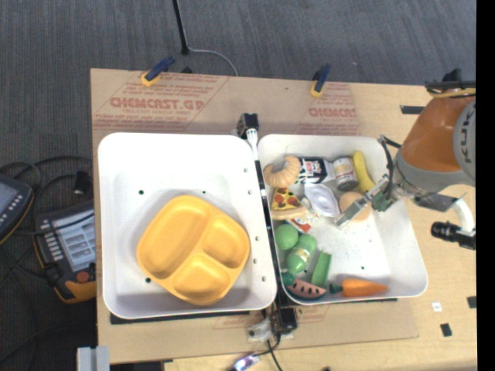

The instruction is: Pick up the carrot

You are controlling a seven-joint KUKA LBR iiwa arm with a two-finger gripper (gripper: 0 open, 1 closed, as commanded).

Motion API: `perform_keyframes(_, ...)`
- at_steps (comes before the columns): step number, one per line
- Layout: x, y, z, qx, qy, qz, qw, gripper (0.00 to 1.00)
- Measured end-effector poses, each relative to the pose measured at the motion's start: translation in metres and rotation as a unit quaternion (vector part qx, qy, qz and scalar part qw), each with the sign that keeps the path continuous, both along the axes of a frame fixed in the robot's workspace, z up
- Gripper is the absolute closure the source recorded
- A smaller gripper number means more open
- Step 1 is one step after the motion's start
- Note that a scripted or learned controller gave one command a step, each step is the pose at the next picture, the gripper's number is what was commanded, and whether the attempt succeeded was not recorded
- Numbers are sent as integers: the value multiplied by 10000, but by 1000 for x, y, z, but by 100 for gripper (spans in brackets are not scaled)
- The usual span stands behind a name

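I see the carrot (363, 288) lying flat along the near wall of the right bin (406, 238), its green top touching a watermelon slice (307, 288). Beside that sit a green block (320, 267) and two green balls (292, 246). My jaws (357, 212) hang further back in the bin by a tan ball (352, 202); I cannot tell how far apart they stand. A banana (361, 171) and a can (343, 173) line the far wall. The left bin (124, 207) holds a yellow divided plate (193, 247). The cardboard on the bench (433, 323) reads "CHEMCAST GP".

Carrot (363, 288) at the right bin's (402, 238) near edge; claw (357, 211) over mid-bin, well apart.
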State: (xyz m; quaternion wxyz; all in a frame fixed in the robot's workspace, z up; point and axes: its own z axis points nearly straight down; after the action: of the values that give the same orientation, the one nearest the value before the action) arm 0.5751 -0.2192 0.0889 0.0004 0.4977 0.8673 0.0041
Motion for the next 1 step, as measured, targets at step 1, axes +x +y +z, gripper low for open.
perform_keyframes(1, 50, 12, 0, -21, 10, -1473, 9891, 0)
